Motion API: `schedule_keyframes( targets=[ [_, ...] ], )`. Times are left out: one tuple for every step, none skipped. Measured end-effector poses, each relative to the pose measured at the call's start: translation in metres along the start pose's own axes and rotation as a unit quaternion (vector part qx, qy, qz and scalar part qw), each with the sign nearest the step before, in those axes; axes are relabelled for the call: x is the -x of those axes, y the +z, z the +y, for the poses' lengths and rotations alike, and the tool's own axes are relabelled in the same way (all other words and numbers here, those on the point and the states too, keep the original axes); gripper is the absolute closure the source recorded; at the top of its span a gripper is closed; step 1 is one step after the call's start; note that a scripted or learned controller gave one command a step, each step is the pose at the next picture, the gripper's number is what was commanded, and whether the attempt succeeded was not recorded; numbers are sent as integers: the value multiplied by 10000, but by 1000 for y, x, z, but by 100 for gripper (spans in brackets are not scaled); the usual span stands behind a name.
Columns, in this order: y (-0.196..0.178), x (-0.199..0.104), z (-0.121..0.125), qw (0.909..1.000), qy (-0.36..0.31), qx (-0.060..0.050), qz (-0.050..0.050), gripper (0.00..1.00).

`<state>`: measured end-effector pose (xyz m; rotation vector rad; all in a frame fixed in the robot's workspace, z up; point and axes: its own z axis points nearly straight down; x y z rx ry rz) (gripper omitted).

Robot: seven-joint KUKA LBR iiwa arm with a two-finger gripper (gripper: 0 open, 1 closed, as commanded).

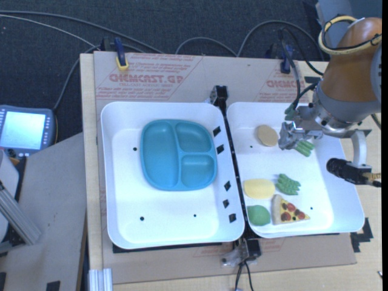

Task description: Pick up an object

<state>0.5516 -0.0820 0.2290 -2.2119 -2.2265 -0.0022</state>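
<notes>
The hand [295,137] sits low in the right bin [339,214], apparently to grasp a green toy [305,147] just beneath it; whether it pinches cannot be told. A tan round piece [266,135] lies just beside it.

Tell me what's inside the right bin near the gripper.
The right bin holds a tan round piece, a yellow piece, green items, a pizza slice. The gripper covers part of another green piece.

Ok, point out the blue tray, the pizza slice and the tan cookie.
blue tray [165,156], camera view, large left compartment.
pizza slice [287,211], camera view, topped middle.
tan cookie [266,135], camera view, centre of top face.
</notes>
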Motion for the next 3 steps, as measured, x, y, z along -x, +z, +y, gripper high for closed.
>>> schedule_keyframes(
  targets=[
    [7,-50,-6,10000,4,-9,0,100],
    [12,-99,-12,10000,4,-10,0,100],
    [0,-151,-5,10000,0,13,-1,100]
  ],
)
